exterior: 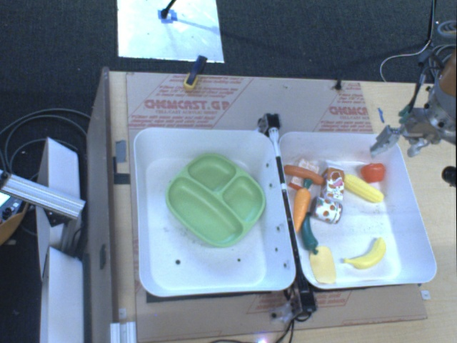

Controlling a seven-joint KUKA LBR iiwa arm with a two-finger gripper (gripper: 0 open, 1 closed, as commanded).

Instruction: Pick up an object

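While my gripper (400, 140) hovers spread and empty over the far right corner of the right bin (418, 227), I judge the approach just begun. The tomato (373, 171) lies nearest, close to that far rim beside the corn (363, 189); descending needs care there. The banana (367, 254) near the front rim has more room.

Scene being lit brightly and evenly from above, glare being thrown off a white sheet (170, 18), shadows being kept soft, focus being held slightly soft.
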